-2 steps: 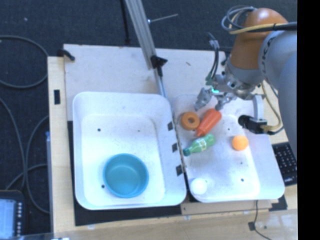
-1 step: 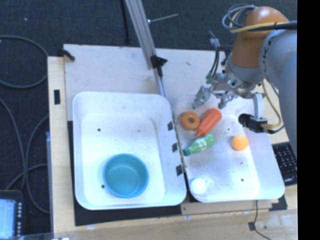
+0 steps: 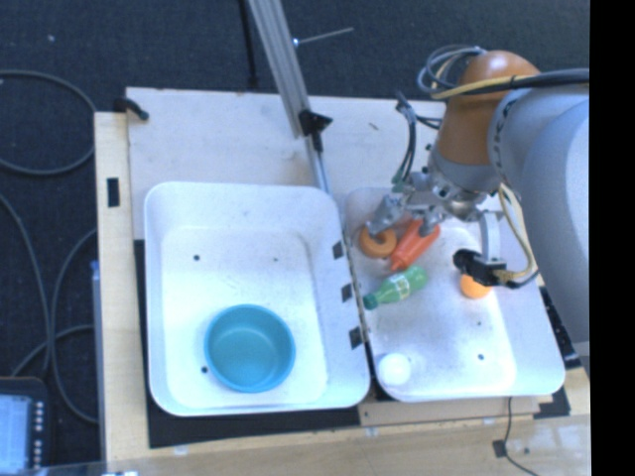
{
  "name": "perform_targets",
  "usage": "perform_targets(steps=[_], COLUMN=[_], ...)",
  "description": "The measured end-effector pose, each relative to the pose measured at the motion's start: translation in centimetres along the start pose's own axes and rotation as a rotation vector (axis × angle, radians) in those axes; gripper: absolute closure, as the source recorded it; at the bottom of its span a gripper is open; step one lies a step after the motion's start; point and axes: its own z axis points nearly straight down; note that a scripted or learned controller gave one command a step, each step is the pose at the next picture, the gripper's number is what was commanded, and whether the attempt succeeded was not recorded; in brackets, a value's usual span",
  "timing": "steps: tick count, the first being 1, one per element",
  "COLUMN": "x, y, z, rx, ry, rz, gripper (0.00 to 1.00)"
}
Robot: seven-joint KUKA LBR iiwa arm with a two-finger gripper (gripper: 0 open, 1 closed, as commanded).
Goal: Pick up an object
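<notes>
Pincer [image 3: 405,212] low in right bin [image 3: 516,365], over orange carrot-like piece [image 3: 412,246] beside tan ring [image 3: 375,242]; grip state cannot tell; green bottle [image 3: 397,289] just below; blue bowl [image 3: 249,346] in left bin [image 3: 238,216].

Pale wooden table [image 3: 218,137] on dark floor, bearing two shallow white bins side by side: left bin [image 3: 169,216] and right bin [image 3: 496,365], edges touching; slanted metal rail [image 3: 283,58] crossing table's far side, ending between bins
</notes>
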Motion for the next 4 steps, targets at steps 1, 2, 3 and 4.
perform_targets(steps=[1,2,3,4], x=[-0.1,-0.2,-0.6,-0.7], y=[0.8,0.9,2.0,2.1], z=[2.7,1.0,-4.4,-10.1], rx=[-0.032,-0.037,-0.012,-0.014], ry=[-0.001,0.0,0.003,0.003], rz=[0.001,0.001,-0.004,-0.006], gripper=[0.0,1.0,1.0,1.0])
